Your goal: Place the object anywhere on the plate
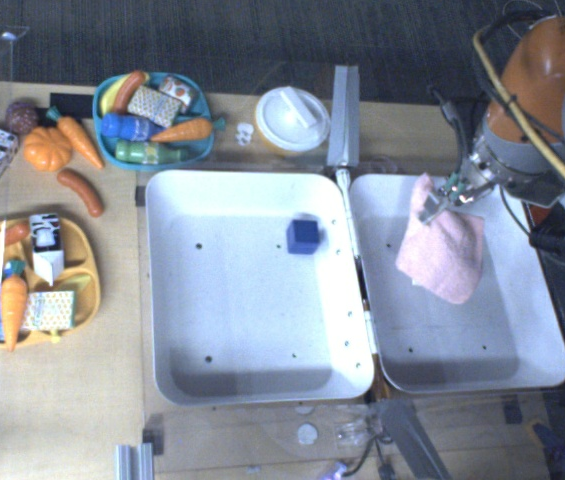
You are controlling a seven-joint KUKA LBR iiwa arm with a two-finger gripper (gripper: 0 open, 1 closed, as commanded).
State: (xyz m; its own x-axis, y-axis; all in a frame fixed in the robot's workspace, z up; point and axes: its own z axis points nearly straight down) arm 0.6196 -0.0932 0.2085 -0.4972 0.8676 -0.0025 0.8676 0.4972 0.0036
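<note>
Pink cloth (444,251) hides claw (440,200) tips.

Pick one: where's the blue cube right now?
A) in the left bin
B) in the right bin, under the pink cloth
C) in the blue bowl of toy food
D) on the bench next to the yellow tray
A: the blue cube sits on the floor of the left bin, toward its upper right, apart from the pink cloth, which is in the right bin.
</note>
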